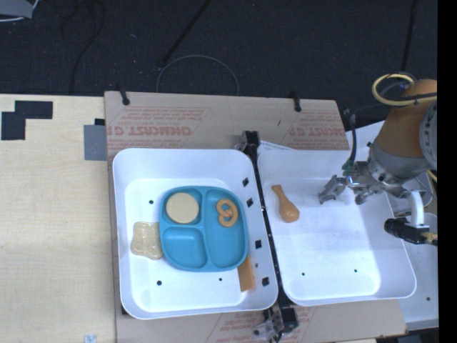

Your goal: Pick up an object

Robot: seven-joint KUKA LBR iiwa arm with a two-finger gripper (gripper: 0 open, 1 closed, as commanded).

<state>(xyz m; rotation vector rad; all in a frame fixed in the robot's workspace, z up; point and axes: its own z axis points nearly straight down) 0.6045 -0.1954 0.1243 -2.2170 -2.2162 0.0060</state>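
Tan wooden spoon [285, 204], short-handled.

Right bin [335, 277] mostly bare; wooden spoon [285, 204] near divider.

A robotics lab test bench, seen from above. Two shallow white bins [191, 302] sit side by side on taped cardboard [214, 123] over a pale wooden benchtop [50, 241]. Loose cables [196, 70] trail across dark carpet [285, 41] beyond. A grey and orange robot arm [403, 145] reaches in from the right.
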